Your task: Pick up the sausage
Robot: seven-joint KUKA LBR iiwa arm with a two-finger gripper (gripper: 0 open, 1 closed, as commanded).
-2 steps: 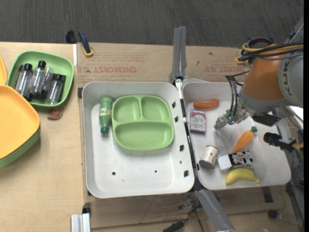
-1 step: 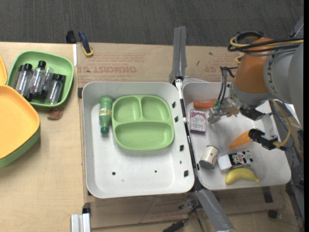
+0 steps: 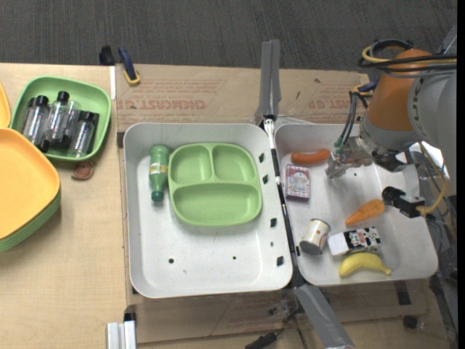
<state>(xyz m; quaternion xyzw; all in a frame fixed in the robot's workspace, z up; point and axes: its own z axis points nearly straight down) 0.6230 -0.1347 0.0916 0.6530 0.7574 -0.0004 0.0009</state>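
Hand (image 3: 340, 163) sits low in the right bin (image 3: 407, 267), just right of the sausage (image 3: 310, 156). We can't tell from this angle if it's open or closed; the metal at the tip is too cluttered to read. Nothing visibly between it, so we don't count a grip.

Sausage: lying flat near the back-left of the right bin, long axis roughly left-right, its right end close to the hand. Touching or a hair apart, can't say. It looks to be resting on the bin floor, not lifted.

Progress as we judge it: approach is about done, pick isn't. Left to do: get the sausage seated in the hand, close, lift clear.

Neighbours in the same bin: small card box (image 3: 298, 182) just in front of the sausage, carrot (image 3: 365, 211) further front-right, tin can (image 3: 314, 236), a black-and-white packet (image 3: 360, 238), banana (image 3: 365, 265) at the front. The card box is the closest thing that could get bumped.

Left bin (image 3: 211, 282) has the green divided tray (image 3: 214, 183) and a green bottle (image 3: 158, 171) beside it, well apart from the action. Off on the surface (image 3: 65, 289) at far left: stack of orange plates (image 3: 25, 195), green dish (image 3: 62, 118) with dark vials.

Risk, our guess: the sausage is round and smooth, so it may roll or slide out sideways on an off-centre close.
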